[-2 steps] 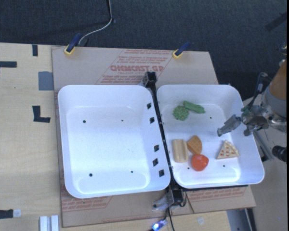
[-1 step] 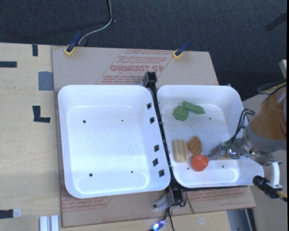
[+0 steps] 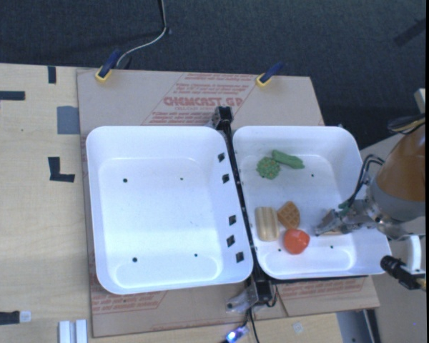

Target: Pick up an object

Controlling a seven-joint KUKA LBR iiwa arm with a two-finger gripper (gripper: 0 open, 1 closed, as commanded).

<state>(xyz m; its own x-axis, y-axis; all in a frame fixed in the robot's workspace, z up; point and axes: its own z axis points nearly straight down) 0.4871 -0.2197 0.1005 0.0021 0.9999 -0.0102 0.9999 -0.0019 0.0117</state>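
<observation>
Bread roll (image 3: 266,224) lies upright lengthwise, beside waffle (image 3: 289,214) and tomato (image 3: 295,241).

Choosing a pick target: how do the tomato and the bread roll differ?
The tomato is red and round; the bread roll is tan and oblong, lying lengthwise. The tomato sits nearer the gripper; the roll lies nearer the divider between the bins. The tomato looks a little smaller than the roll. Both rest in the right bin, close beside the waffle.
</observation>
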